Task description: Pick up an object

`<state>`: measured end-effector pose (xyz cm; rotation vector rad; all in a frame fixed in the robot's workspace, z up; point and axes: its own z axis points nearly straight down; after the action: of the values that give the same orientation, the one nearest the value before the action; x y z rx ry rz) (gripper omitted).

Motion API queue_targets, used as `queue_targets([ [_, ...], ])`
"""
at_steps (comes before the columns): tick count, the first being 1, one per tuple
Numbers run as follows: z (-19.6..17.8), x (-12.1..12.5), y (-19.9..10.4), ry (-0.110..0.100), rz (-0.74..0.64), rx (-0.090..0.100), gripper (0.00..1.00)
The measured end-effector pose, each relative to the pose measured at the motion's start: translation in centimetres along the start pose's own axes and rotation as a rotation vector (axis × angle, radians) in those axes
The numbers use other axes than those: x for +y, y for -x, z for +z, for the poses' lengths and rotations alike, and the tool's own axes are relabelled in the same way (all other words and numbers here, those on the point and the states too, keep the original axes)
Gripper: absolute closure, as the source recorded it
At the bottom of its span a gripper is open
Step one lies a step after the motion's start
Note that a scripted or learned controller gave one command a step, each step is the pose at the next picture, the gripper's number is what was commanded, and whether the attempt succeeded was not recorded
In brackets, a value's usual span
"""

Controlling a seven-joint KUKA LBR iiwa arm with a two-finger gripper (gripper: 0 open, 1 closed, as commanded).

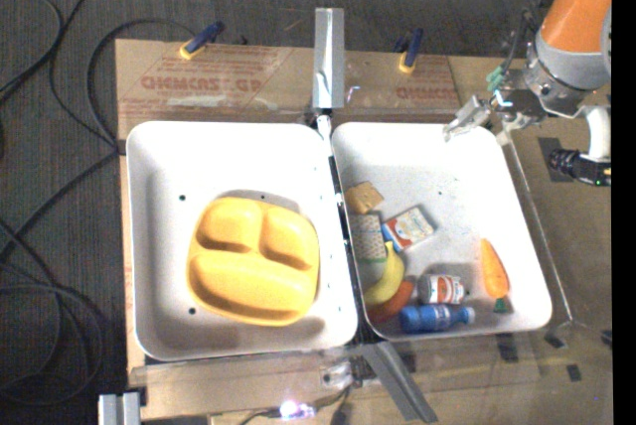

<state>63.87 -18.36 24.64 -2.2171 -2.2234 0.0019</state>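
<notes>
Arm (581, 1) sits at upper right of the frame, tool (475, 118) hanging over the top right corner of the right bin (522, 214), near its rim; whether the tool is apart or together I cannot tell, it is too small and blurred. Nothing visible in it. Pickable things crowd the lower half of the right bin: carrot (494, 269) near the right wall, blue bottle (435, 317) and small can (443, 289) along the bottom, banana (386, 279) against the left wall, a small carton (409, 226) and a cracker (364, 198) mid-bin. Left bin (159, 175) carries a yellow divided tray (256, 259). Risks, as I judge them: a descent from here would strike the bin rim or bare floor, since all items lie well apart from the tool. The bottle, can and banana touch or nearly touch, so a grab there may nudge neighbours or close on two. Items tight against walls leave little room.
</notes>
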Motion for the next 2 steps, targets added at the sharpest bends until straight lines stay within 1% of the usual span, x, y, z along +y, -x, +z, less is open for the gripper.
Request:
queue_targets([
  [1, 13.3, -10.8, 1.7, -0.003, -0.076, 0.003, 0.00],
  [2, 15.7, -14.4, 1.5, 0.016, 0.023, 0.017, 0.00],
])
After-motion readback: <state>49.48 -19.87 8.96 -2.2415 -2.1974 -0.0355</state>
